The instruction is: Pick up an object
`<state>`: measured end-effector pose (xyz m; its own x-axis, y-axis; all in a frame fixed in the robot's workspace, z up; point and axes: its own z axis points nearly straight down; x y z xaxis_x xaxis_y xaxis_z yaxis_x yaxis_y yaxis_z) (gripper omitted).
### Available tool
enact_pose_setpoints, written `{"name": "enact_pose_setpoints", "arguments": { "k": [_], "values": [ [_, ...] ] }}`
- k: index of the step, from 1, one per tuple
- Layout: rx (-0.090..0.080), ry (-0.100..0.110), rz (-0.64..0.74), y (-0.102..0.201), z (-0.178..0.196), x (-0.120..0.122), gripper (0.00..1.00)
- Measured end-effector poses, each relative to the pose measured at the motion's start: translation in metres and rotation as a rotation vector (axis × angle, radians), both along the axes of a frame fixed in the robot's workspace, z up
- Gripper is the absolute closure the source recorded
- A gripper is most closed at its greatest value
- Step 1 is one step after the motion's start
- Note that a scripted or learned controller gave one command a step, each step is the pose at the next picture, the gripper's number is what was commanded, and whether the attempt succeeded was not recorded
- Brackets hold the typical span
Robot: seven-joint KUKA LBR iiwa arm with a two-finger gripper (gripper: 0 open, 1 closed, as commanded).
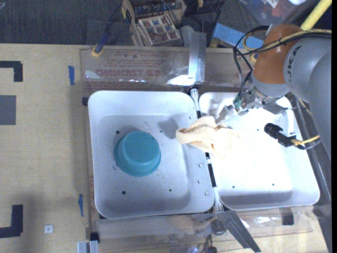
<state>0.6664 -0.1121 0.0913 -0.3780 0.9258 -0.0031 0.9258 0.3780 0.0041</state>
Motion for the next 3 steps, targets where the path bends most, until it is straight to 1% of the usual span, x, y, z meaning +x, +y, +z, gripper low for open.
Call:
{"name": "enact_pose_setpoints", "arguments": {
  "k": [1,2,3],
  "values": [
    [-0.002,-0.007,0.204,0.012,-0.001,-0.028,0.0],
    [0.003,0.01,0.124,0.007,-0.002,0.0,0.0],
    [-0.002,-0.007,0.275,0.01,-0.001,-0.038,0.0]
  ]
}}
